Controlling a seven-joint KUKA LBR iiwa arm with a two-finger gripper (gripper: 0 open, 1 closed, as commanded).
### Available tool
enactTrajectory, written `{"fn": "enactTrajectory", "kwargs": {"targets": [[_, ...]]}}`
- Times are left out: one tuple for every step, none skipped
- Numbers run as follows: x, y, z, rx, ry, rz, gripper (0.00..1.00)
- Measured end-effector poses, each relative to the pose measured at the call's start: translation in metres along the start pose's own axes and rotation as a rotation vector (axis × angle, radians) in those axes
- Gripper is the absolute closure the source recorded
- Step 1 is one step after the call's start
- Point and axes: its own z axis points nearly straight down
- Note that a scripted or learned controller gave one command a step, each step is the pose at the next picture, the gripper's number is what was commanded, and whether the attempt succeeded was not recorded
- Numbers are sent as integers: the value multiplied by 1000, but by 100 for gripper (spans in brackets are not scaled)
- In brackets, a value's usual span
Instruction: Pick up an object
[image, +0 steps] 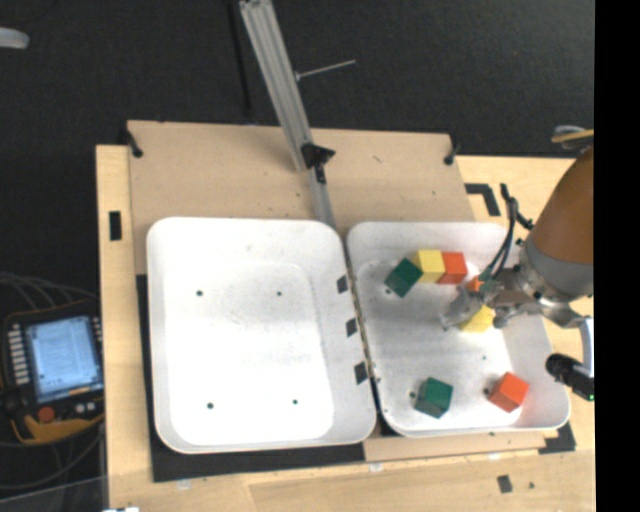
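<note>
The arm is at the reaching step: the pincer (470, 305) is low in the right bin (400, 420), right of the frame's centre, touching a yellow block (480, 320). I cannot tell whether it is clenched or released. The block looks roughly cubic, with no clear long axis. Next, judging by this, a firm closing and a straight lift.

Arm (565, 235) from right, gripper (470, 305) low, perhaps angled leftward.
</note>
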Motion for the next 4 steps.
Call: {"fn": "enactTrajectory", "kwargs": {"targets": [[-2,5,43,1,0,-1,0],[-5,6,92,-5,-2,-1,0],[-5,7,79,-10,0,5,100],[-6,1,19,-10,-1,-1,100]]}}
